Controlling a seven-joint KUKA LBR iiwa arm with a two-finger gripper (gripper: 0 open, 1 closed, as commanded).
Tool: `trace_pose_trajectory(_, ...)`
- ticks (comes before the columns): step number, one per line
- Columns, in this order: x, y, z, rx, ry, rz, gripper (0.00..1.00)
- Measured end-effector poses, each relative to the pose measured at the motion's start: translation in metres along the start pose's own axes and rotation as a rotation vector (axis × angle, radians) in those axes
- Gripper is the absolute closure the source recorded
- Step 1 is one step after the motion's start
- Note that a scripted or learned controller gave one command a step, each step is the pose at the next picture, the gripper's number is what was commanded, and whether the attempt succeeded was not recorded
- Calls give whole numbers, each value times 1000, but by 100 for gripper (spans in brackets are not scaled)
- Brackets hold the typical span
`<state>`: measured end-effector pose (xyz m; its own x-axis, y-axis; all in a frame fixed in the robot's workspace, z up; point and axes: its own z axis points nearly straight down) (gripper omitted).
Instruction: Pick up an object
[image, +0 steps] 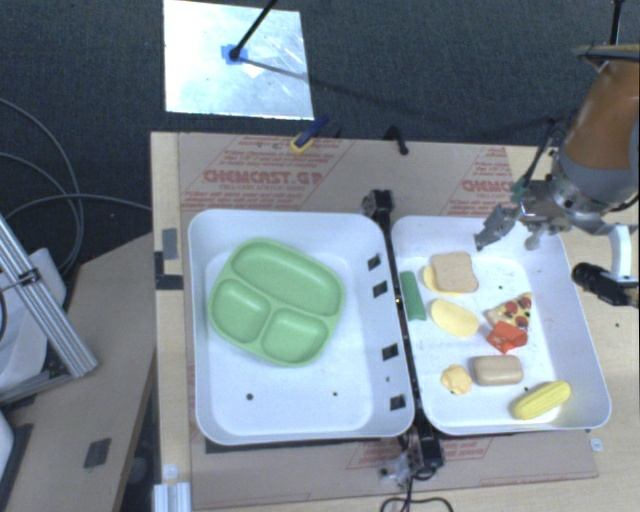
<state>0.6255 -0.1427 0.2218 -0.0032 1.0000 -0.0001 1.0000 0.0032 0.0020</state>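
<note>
My gripper (511, 233) hangs over the far edge of the right bin (580, 330), open, with nothing between its fingers. Just in front of it and to its left lies a tan toast slice (452, 272). Further forward lie a pale yellow piece (455, 318), a pizza slice (512, 308) and a red piece (506, 338) touching it. Near the front sit a beige bread roll (497, 370), a small yellow lump (456, 379) and a yellow corn cob (541, 399). A green stick (412, 296) lies along the bin's left wall.
The left bin (300, 400) holds a green divided plate (277, 300). A black divider with clips (392, 300) runs between the bins. The arm's orange band (605, 120) stands above the right bin's far right corner.
</note>
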Motion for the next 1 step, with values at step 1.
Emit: trace_pose_trajectory(1,-38,-50,141,1,-3,8,0)
